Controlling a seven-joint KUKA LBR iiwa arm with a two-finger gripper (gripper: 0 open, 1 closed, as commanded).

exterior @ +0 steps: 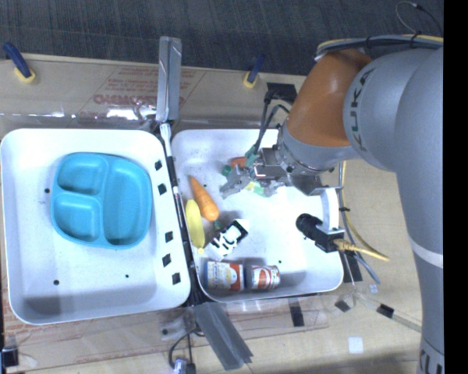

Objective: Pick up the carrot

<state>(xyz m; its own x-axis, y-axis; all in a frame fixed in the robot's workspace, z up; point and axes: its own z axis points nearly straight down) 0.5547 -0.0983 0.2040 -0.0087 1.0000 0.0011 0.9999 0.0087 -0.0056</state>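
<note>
The carrot (204,199) is orange and tapered. It lies at a slant near the left wall of the right bin (296,283), its thin end pointing up-left. My gripper (235,180) hovers over the middle of that bin, just right of the carrot and a little above it, apart from it. Nothing shows in the gripper. A small red and green thing (238,163) lies just behind the gripper.
A yellow banana-like piece (193,223) lies against the carrot's lower end, with a black and white object (230,236) beside it. A labelled can (242,276) lies on its side at the front wall. The left bin (31,287) holds a blue divided tray (103,199).
</note>
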